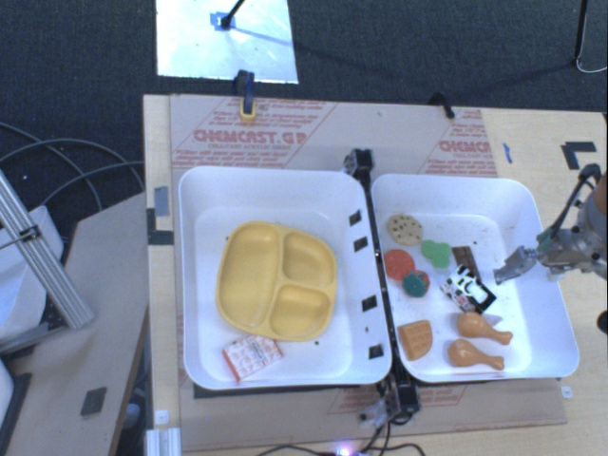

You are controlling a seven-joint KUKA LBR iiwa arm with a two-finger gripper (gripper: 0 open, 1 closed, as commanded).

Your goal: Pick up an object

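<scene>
A black-and-white toy cow [467, 289] lies mid-way in the right bin [546, 335], near a brown bar [465, 257], a green piece [436, 252] and two toy drumsticks [480, 340]. The gripper [518, 264] hangs just to the cow's right, over the bin's right side; whether its fingers are spread cannot be told. In the left bin [204, 255] lie a yellow divided plate [276, 279] and a small red-and-white packet [252, 354].

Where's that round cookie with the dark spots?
The cookie lies in the right bin, near its upper left corner, just above the red round piece and left of the green piece.
</scene>
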